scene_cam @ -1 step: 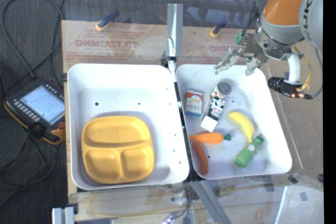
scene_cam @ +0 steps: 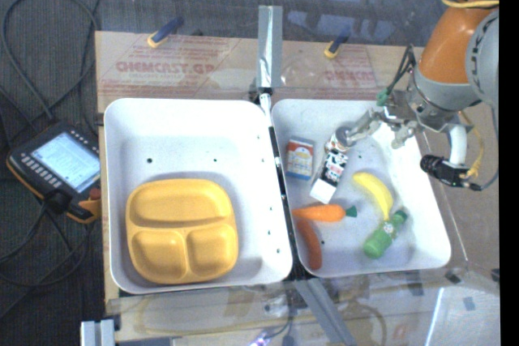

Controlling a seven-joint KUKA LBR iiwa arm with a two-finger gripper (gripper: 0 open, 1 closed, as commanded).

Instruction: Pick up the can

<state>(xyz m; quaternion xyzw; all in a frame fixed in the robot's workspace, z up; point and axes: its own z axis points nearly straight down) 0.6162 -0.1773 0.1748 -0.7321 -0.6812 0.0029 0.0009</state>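
Gripper [scene_cam: 371, 130]: jaws look apart with nothing between them, sitting over the far part of the right bin [scene_cam: 428, 207], just right of a black-and-white bottle [scene_cam: 335, 161]. The arm [scene_cam: 454, 53] comes in from the right edge. The can [scene_cam: 299, 158] is my best read of the small red-topped item with the blue-and-white label. It's at the far-left of the right bin, close to the divider wall, left of the bottle and apart from it; the label is too small to confirm. Handling guess: thin metal, rigid enough for a firm pinch, light to moderate weight, smooth sides, so it slips if gripped off-centre. Take it across the narrow body at mid-height with the jaws square to the sides. Avoid the rim, and leave room for the jaw going down on the divider side, since that gap looks tight. The bottle is the nearest thing to clip coming in from the right. Nearer in the bin there's a white block [scene_cam: 323, 191] at the bottle's near end, then a carrot [scene_cam: 322, 213], and a second orange piece [scene_cam: 310, 244] by the near-left corner. The banana [scene_cam: 374, 193] and green bottle [scene_cam: 383, 234] are right of those, well clear of the can. The left bin [scene_cam: 130, 126] holds a yellow tray [scene_cam: 182, 229]. Both bins sit on the counter [scene_cam: 186, 65], and a pendant [scene_cam: 57, 166] lies off to the left.
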